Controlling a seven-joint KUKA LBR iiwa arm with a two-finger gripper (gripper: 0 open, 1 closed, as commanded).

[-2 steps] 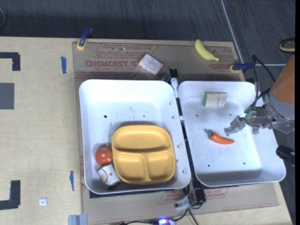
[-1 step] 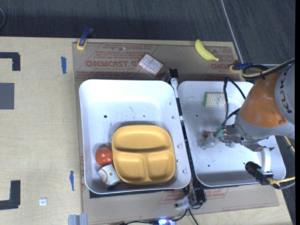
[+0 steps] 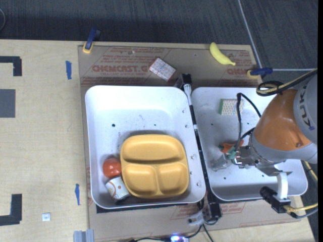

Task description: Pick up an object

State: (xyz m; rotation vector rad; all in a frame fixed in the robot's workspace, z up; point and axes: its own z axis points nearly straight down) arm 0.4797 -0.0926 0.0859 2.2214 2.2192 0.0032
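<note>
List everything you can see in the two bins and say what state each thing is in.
Yellow divided tray: lying flat in the left bin, compartments up.
Red ball: against the tray's left edge.
White and orange toy: lying on its side.
Green dotted card: flat in the right bin.
Gripper: low in the right bin.

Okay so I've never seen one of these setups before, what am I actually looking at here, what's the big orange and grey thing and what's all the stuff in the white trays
This is one picture, taken by a fixed camera above a workbench, looking down at a slant. The orange and grey shape on the right is a robot arm reaching in over the right white bin. Its gripper is low inside that bin, beside a small orange item; whether it holds anything is unclear. A small green-and-white card lies near that bin's far edge. The left bin holds a yellow divided tray, a red ball and a small white-and-orange toy. Behind the bins, on the brown board, lie a yellow banana and a small checked packet.
</note>
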